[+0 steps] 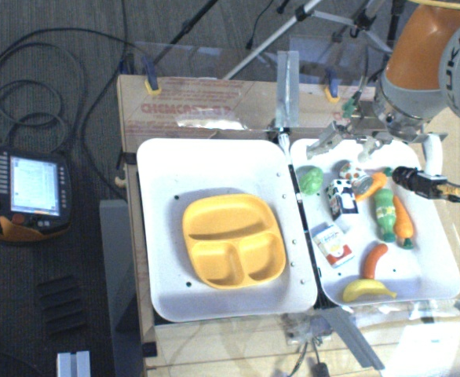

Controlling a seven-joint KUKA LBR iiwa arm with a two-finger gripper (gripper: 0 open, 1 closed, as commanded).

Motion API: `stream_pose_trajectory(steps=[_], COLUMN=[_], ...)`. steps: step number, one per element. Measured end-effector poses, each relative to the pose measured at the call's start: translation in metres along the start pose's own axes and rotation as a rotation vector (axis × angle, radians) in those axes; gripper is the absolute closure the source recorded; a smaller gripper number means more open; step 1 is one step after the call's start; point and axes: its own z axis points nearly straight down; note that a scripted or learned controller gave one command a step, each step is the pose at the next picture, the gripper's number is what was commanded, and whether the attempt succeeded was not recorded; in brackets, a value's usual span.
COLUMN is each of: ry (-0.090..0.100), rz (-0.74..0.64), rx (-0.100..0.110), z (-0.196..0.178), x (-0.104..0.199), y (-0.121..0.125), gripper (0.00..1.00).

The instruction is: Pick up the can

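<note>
We identify a robotics lab by the teach pendant (pixel 27 192) on dark carpet, looped cables (pixel 34 77), tripod legs (pixel 293 14), and a clamped plywood bench (pixel 198 104) (bearing two white bins (pixel 155 210)).

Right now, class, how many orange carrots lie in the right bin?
2. One carrot lies along the green bottle's right side. The other carrot lies tilted just above that bottle, beside the can. Another might be hidden under the arm.
</note>
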Motion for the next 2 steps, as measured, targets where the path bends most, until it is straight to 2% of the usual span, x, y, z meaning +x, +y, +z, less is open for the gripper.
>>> stream_pose_trajectory(steps=[1, 2], ry=[-0.003, -0.005], rz=[-0.030, -0.014], rx=[0.000, -0.003], z=[0.059, 0.161], x=[-0.058, -0.086], y=[0.017, 0.041], gripper=[0.00, 0.00])
